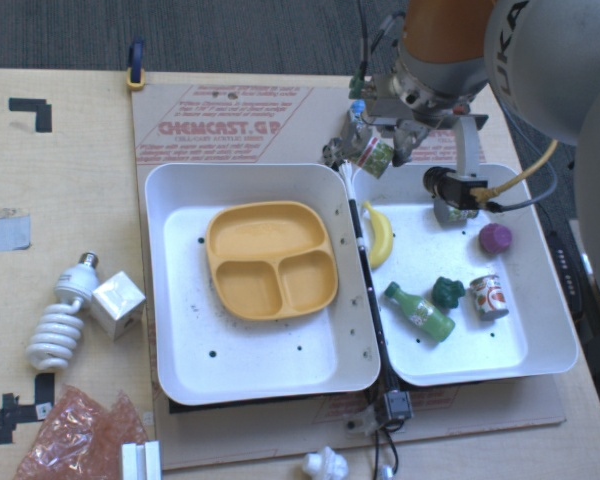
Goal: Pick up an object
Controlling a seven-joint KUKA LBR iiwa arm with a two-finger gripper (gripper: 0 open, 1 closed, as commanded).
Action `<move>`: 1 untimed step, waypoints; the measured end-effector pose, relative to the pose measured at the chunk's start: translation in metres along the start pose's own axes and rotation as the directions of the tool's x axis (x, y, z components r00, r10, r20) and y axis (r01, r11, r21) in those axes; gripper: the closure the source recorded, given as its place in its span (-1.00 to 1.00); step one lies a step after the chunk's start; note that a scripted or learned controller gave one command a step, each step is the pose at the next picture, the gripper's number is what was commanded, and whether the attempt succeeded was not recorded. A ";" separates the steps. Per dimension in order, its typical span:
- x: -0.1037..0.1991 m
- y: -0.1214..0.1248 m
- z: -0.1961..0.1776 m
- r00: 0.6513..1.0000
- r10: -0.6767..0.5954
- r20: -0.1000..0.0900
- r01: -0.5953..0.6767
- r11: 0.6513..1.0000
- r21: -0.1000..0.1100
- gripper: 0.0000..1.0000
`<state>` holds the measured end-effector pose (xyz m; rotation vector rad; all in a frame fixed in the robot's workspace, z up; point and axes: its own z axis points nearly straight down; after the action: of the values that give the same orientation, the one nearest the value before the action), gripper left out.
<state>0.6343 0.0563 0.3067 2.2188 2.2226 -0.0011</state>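
Green-labelled, a small can (pixel 376 155) sits pinched between the fingers of the gripper (pixel 378 148), lifted over the far rim where the left bin (pixel 170 268) and right bin (pixel 540 348) meet. Below lie a banana (pixel 379 236) and bottle (pixel 420 313); the bench beyond is open cardboard.

We see the grey arm (pixel 540 38) reaching in from the upper right, its orange band (pixel 450 13) above the wrist. The gripper (pixel 372 154) hangs low near the top, with a small green-labelled object held between its jaws.
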 end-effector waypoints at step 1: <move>0.009 -0.032 0.002 1.000 0.000 0.000 0.000 1.000 0.001 1.00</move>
<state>0.6028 0.0653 0.3042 2.2193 2.2233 -0.0023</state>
